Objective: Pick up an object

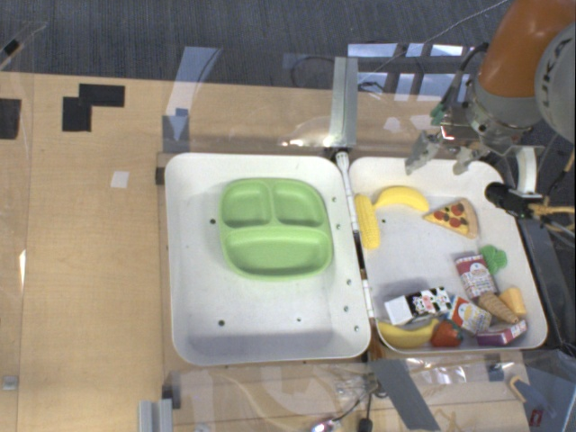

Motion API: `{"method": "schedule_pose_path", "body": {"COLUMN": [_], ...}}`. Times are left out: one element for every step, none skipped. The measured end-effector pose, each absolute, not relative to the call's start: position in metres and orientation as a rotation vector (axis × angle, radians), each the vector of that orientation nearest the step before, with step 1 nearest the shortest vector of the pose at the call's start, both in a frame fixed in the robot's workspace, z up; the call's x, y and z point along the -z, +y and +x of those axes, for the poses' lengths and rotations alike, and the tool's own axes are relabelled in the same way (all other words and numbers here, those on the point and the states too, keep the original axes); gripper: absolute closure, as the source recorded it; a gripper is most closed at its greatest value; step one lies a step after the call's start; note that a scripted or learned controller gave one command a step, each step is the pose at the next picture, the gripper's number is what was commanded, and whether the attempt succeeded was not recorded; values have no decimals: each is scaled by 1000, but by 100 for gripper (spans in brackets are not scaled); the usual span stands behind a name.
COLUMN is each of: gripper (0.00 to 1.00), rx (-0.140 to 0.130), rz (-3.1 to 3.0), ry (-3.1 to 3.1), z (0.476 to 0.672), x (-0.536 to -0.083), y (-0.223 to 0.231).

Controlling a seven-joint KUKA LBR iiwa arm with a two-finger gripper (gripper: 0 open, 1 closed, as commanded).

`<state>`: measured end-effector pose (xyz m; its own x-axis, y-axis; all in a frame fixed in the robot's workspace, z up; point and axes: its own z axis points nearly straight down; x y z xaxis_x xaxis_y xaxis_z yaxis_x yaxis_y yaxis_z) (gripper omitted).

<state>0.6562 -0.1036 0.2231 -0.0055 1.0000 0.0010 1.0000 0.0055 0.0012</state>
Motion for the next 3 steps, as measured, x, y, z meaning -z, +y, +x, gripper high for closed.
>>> {"method": "schedule_pose_path", "body": {"gripper": [0,100,0], "rx": [-7,-24,-23], "rz": [1991,1981,1981], "ry": [2425,2415,2416], "z": [669,674,674], "x": [-101,-119,-119], "y": [-106,-105,-105]}}
